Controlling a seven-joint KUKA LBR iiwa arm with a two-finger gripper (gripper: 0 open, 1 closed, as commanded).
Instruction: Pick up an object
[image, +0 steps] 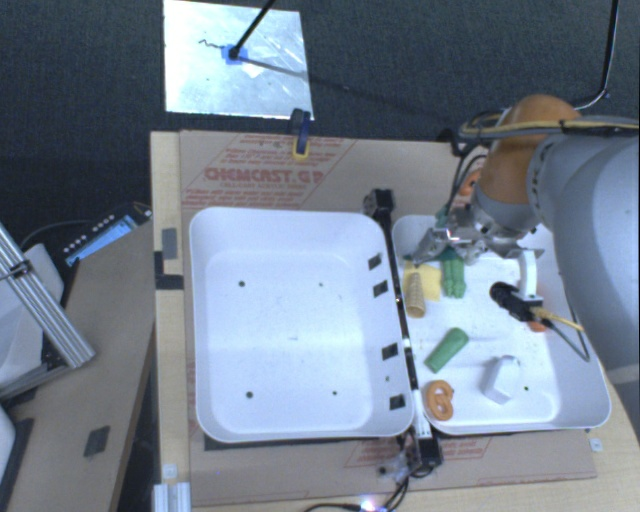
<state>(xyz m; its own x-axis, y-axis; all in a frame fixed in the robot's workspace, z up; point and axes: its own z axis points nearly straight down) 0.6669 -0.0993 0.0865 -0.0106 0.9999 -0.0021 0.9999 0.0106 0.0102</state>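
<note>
A cardboard-covered bench (260, 170) carries two white bins. In the right bin (575, 395), near its far-left corner, a yellow block (430, 283) and green piece (455, 277) are crowded under the gripper (447, 247); its state cannot be told. One piece should be isolated before closing.

You are looking down on a cardboard sheet (262, 172) with red lettering, lying under the left bin (290, 320), whose floor is showing small dark dots. A yellow and blue clamp (300, 134) is sitting at the sheet's far edge. Beyond it, a shiny silver sheet (236, 58) is lying on the dark carpet (80, 100), with a blue piece (238, 54) on it. At your left, a wooden table (75, 400) is carrying a metal rail (40, 310) and a black strip with blue lights (100, 232).
</note>
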